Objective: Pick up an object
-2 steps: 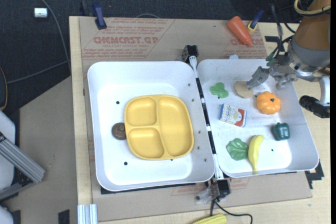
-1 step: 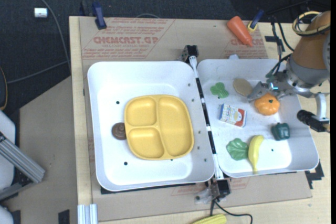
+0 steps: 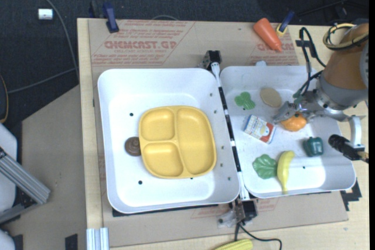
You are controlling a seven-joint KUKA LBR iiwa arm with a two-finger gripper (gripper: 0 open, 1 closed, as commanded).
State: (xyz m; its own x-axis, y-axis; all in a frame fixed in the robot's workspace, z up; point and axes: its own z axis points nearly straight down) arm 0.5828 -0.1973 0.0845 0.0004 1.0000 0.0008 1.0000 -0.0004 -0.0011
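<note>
Two white bins are sitting side by side on the tabletop. One yellow divided plate is lying in the left bin. One banana is lying in the right bin, long axis near vertical in view. One orange fruit is sitting under the gripper; finger spread: cannot tell.

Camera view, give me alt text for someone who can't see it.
A robot arm's gripper sits over an orange fruit in the right bin, beside a banana and small carton. The left bin holds a yellow divided plate.
</note>
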